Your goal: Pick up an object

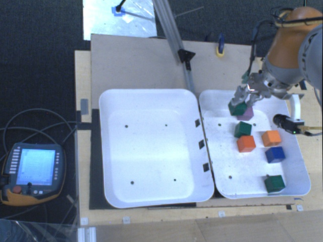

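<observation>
Over right bin, gripper clamps dark green block beside purple one

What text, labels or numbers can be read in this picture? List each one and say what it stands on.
None can be read.
The teach pendant left of the bench has a lit screen and buttons; anything on them is too small and blurred to read.
The blocks in the right bin show plain coloured faces with no markings.
</observation>
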`<state>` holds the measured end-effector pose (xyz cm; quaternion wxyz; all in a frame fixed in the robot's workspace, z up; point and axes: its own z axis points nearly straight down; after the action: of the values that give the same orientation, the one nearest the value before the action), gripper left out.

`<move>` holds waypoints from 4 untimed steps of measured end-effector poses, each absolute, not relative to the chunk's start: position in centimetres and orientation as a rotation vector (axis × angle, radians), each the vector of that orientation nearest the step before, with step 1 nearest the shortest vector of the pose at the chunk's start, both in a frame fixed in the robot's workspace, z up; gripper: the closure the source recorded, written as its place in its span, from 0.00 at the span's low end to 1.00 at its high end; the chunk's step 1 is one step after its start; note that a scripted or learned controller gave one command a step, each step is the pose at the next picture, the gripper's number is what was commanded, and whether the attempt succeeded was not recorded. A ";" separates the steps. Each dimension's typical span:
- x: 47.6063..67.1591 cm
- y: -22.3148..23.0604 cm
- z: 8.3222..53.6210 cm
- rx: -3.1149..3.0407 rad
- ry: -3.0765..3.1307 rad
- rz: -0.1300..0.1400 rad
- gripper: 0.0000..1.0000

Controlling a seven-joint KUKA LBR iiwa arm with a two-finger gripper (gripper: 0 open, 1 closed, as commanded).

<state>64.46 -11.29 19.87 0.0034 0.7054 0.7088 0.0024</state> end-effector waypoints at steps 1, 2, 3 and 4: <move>64.8 -11.3 24.3 2.212 2.223 0.006 1.00; 64.9 -11.3 26.2 2.214 2.225 0.003 1.00; 64.2 -5.8 24.6 2.213 2.234 0.000 1.00; 63.1 0.5 24.3 2.211 2.236 0.002 1.00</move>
<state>63.10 0.55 24.33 -0.0014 0.7031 0.7111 0.0005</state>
